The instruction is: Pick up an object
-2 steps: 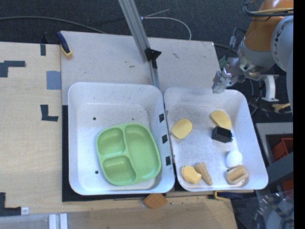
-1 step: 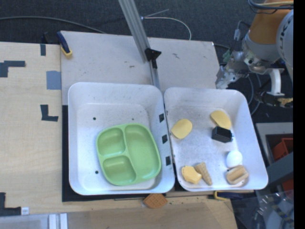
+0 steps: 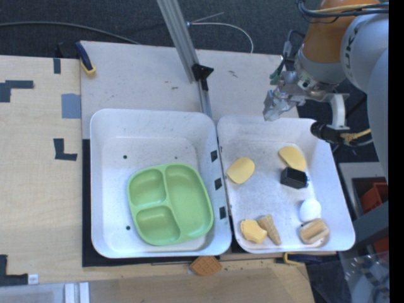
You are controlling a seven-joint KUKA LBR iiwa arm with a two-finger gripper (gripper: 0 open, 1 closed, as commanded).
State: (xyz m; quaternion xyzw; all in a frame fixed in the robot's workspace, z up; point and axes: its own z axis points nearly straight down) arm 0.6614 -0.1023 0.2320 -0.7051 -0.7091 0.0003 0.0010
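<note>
Green divided plate (image 3: 169, 203) in white bin (image 3: 101, 169); yellow pieces (image 3: 240, 169), black block (image 3: 294, 178).

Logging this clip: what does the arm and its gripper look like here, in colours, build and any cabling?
The arm has smooth, rounded grey shells with a glossy orange band above the wrist. Thin dark cables loop over the orange section. The gripper is small, metallic grey, with bits of green wiring near its mount. A black fitting with a yellow cable sits just below it.

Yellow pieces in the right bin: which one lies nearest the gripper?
The yellow piece at the bin's far right, touching the black block; the other two lie farther from the gripper.
</note>
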